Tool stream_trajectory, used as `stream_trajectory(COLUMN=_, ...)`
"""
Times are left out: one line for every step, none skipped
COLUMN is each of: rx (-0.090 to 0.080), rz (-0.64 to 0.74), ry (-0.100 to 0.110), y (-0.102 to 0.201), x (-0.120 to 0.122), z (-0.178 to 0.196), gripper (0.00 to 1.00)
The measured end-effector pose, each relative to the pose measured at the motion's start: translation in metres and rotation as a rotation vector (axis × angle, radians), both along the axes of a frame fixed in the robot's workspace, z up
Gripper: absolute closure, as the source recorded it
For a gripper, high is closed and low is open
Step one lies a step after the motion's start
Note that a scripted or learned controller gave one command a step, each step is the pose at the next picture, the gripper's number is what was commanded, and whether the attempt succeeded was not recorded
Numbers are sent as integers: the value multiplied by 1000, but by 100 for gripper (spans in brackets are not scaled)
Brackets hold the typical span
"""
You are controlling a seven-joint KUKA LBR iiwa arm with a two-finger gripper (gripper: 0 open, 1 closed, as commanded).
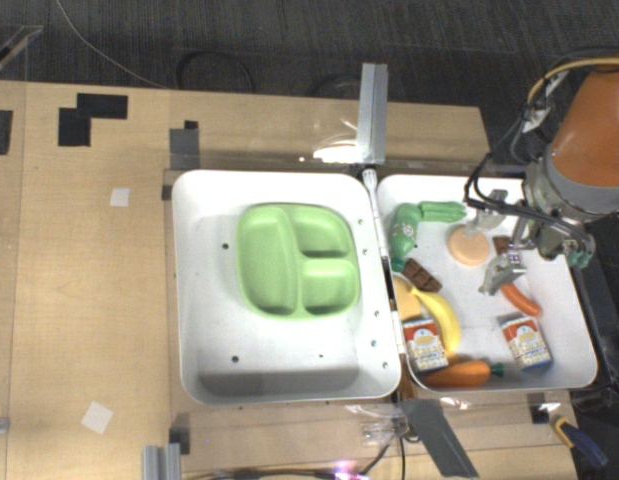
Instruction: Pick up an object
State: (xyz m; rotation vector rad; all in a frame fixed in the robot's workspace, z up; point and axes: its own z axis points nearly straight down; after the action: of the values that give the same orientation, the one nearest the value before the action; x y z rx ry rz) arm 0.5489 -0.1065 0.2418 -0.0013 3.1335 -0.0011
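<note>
- Metal fingers of the gripper (501,271) are seen hanging low in the right bin (579,368), just above a small orange-red sausage (521,301); how far they are spread cannot be told, and nothing is seen pinched between them.
- A miss is risked: the sausage is thin and slanted, so it could be nudged aside.
- A neighbour could be caught instead, since a peach disc (470,247) and a small carton (526,340) lie near.

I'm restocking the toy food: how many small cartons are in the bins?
2, both in the right bin: one carton near its left wall beside the banana, the other carton near the right wall. More could hide under the arm.
</note>
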Motion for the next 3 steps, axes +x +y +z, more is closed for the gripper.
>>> stream_trajectory(rx=2, rz=-212, ry=10, y=-50, x=-16, z=-127, gripper=0)
stream_trajectory(rx=-1, rz=-194, ry=-12, y=-73, x=-56, z=-151, gripper=0)
stream_trajectory(rx=1, rz=-208, ry=-15, y=-5, x=-55, z=-150, gripper=0)
